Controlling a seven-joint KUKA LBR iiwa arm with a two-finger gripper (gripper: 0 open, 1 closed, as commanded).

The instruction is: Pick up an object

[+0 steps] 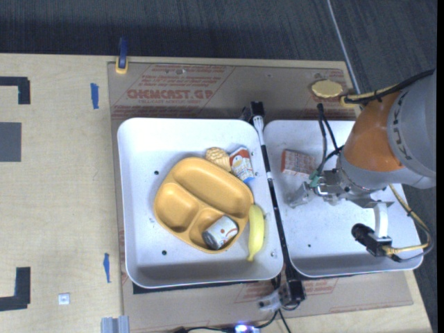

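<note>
Orange-banded wrist first: it hangs over the right bin (388,266), my gripper (300,196) low beside the small carton (297,161). Whether I'm clenched or released, I cannot tell. Best I straddle that carton squarely before closing.

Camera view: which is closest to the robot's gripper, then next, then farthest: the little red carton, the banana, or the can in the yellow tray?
From the gripper in the right bin:
1. Red carton, same bin, just behind the gripper.
2. Banana, left bin's right edge.
3. Can, farther left, in the yellow tray.
</note>
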